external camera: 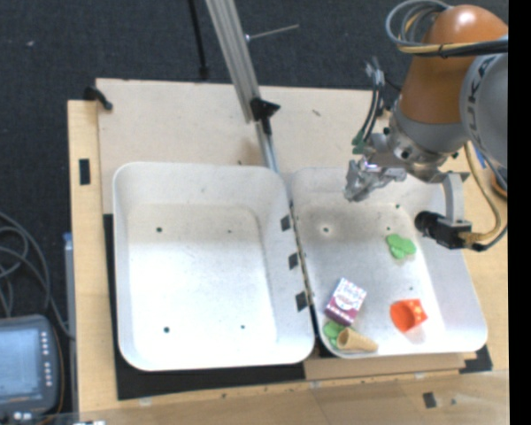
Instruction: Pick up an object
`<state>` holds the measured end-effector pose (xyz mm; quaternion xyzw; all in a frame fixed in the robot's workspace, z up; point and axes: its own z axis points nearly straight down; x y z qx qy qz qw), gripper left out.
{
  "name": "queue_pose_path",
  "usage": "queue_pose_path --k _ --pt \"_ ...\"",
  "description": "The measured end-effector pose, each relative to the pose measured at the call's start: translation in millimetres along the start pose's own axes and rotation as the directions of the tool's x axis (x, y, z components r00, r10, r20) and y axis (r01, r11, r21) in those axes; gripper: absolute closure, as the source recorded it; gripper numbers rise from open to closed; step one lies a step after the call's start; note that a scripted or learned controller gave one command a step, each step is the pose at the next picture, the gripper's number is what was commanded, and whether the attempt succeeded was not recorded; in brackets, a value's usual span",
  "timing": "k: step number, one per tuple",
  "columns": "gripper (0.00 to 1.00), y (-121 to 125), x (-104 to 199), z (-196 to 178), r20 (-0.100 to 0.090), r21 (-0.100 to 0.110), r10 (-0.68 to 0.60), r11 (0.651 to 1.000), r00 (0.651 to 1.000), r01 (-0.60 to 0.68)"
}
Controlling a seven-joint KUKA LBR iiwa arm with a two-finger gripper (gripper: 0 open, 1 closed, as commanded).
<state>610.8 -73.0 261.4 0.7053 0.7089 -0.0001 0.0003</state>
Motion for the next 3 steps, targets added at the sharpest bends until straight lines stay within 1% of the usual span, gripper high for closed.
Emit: queue_pose_path --k 2,3 --pt "1.00 -18 105 25 -0.001 0.001 -0.001 1.000 1.000 0.001" --pt "1.00 -17 158 15 -0.003 -0.001 -0.003 1.000 1.000 0.003"
